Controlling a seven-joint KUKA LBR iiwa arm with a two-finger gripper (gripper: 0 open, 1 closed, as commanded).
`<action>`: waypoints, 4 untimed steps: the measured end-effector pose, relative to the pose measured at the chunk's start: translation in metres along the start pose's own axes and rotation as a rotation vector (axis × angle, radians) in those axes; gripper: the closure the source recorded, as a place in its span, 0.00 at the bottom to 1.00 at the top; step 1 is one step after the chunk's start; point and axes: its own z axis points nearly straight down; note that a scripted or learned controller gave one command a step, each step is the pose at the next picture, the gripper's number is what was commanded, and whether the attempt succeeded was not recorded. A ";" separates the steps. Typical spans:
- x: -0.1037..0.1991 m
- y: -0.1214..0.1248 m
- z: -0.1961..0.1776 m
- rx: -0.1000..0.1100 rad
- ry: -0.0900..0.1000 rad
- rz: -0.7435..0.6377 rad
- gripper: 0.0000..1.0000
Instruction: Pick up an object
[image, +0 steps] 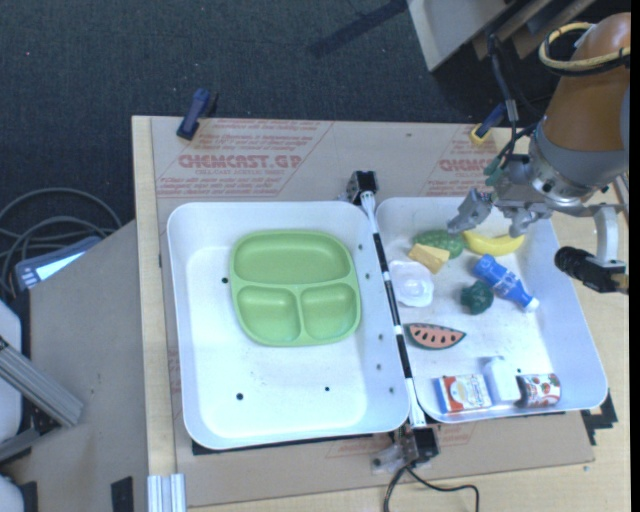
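Note:
My gripper (497, 216) hangs over the back of the right bin (575, 340), its two fingers spread open just above a yellow banana (494, 242). Nothing sits between the fingers. Beside the banana lie a green leafy piece (441, 242) and a yellow cheese wedge (430, 257). A blue bottle (503, 280), a dark green vegetable (477, 297) and a white cup (411, 284) lie nearer the middle. A watermelon slice (433, 336) and two small cartons (464, 392) (538, 389) lie toward the front.
The left bin (200, 300) holds a green divided plate (296, 286). A black clamp (361, 185) sits on the divider between the bins. Blue clips (195, 113) hold the cardboard sheet under the bins.

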 end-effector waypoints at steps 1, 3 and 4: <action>-0.049 -0.041 0.119 0.001 -0.001 0.001 0.00; -0.012 0.026 0.151 -0.002 0.000 -0.001 0.00; 0.011 0.059 0.151 -0.002 0.000 -0.001 0.00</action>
